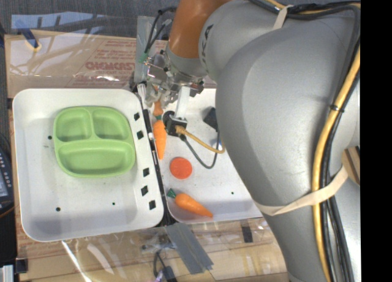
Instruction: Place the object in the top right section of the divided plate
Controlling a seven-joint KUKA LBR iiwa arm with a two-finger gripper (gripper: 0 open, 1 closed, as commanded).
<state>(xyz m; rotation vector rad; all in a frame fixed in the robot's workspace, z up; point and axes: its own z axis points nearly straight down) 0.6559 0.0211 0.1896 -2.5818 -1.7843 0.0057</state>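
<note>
The gripper [160,104], jaws' state unclear, hangs seemingly over a carrot [160,138] against the right bin's [229,204] left wall.

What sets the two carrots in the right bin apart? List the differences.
The upper carrot lies almost straight up the picture beside the divider, just under the gripper. The lower carrot lies slanted near the bin's bottom edge, far from the gripper, with its green top plainly showing. Both are orange, tapered, and lie in the right bin.
</note>
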